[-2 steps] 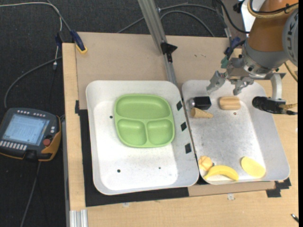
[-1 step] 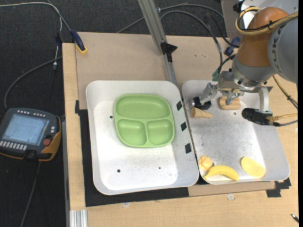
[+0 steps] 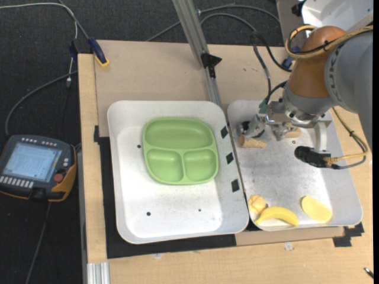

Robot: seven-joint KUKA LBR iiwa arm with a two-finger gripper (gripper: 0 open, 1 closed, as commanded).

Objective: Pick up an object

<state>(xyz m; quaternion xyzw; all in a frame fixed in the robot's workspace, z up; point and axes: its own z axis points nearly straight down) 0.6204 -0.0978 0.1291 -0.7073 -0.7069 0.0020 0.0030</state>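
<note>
A brown cardboard bench top (image 3: 154,70) sits on dark carpet (image 3: 35,58), holding two white bins (image 3: 127,218). I can't tell the claw's (image 3: 266,123) state.

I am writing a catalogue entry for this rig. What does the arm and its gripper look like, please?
The arm is grey and rounded, with an orange band above the wrist. Yellow and black cables loop beside that band. The gripper is a small metallic block with dark parts; its details are too small to tell.

Bright even overhead light, sharp, soft shadows.
</note>
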